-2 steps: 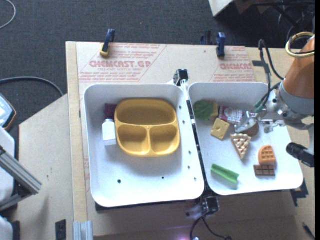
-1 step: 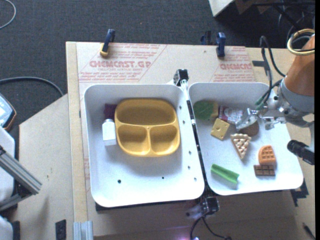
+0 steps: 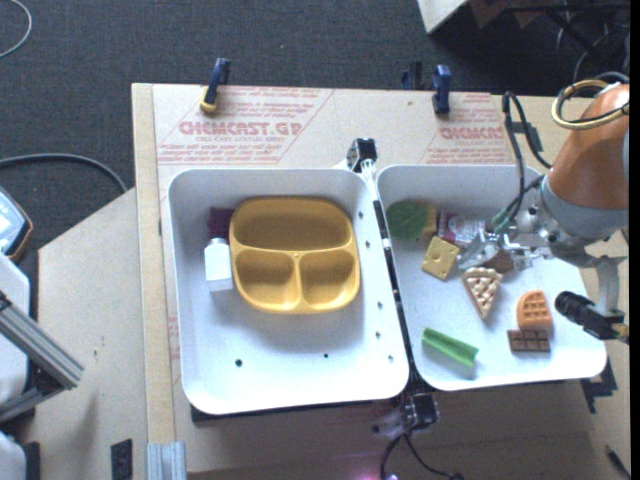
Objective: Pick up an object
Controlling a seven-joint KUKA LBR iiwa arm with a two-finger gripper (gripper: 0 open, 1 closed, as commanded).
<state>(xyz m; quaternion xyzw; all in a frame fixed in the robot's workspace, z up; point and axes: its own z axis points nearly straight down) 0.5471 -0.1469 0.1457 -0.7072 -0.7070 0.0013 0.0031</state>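
My gripper (image 3: 494, 245) hangs low over the middle of the right bin (image 3: 590, 366), reaching in from the right under the orange band of the arm. Just below it lies a pizza-slice toy (image 3: 483, 290), and to its left a yellow cheese block (image 3: 439, 258). A green round piece (image 3: 405, 218) and a pink-and-white packet (image 3: 458, 228) sit at the bin's back. An orange waffle (image 3: 533, 310) and a brown chocolate bar (image 3: 529, 341) lie toward the right front. A green stick (image 3: 449, 348) rests near the front edge.
The left bin (image 3: 190, 348) holds a yellow divided plate (image 3: 294, 253), a small white bottle (image 3: 218, 264) and a dark purple item (image 3: 220, 218) behind the bottle. A black part of the arm (image 3: 588, 314) juts over the right bin's right edge. Blue clamps hold the board at the back.
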